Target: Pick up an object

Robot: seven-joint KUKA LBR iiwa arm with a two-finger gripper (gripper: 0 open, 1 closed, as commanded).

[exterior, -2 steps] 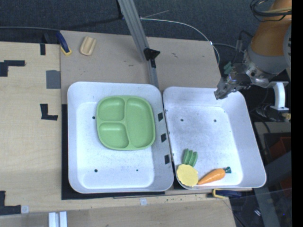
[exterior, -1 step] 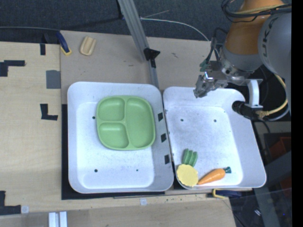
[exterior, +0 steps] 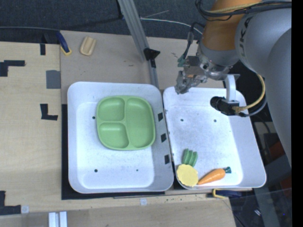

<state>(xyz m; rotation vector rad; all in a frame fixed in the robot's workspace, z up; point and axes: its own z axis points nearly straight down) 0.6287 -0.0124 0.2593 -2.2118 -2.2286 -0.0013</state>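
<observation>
Arm poised over the far edge of the right bin, its targets lying at the near edge.

The gripper (exterior: 183, 86) hangs above the far left corner of the right bin (exterior: 208, 131), too small and blurred for me to tell its state; nothing shows between its tips. The pickable things, a carrot (exterior: 211, 176), a yellow round piece (exterior: 187, 175) and a green ridged piece (exterior: 190, 157), huddle against the near wall, well apart from the gripper. The green divided plate (exterior: 126, 122) sits in the left bin (exterior: 80, 169), out of the way. I'd judge no grasp begun.
</observation>
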